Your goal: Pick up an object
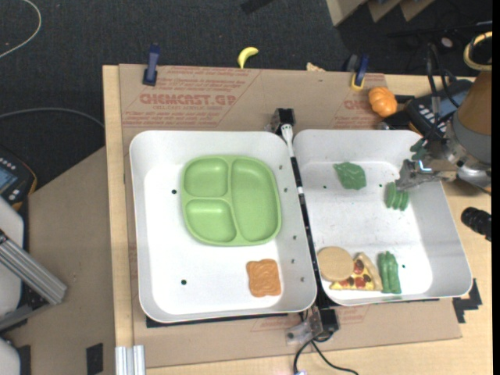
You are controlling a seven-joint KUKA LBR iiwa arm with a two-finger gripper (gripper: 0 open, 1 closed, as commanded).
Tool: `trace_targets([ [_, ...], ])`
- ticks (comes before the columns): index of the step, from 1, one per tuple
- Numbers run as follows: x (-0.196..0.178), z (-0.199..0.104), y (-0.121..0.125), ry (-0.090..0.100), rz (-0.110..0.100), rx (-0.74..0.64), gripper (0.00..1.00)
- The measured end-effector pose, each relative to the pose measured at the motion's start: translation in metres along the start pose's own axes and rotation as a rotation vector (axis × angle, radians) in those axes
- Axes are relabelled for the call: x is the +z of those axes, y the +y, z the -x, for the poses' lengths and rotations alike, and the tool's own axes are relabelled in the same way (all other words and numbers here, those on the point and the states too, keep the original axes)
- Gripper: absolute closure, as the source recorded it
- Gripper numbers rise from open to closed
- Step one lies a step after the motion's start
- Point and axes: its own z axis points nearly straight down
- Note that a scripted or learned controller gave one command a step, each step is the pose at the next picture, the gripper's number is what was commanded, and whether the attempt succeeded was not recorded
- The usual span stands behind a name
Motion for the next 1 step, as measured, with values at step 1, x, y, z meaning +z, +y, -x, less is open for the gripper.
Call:
trace_targets([
  [1,0.0727,-0.0616,-0.0698,0.016,-0.032,-0.002,1.0],
])
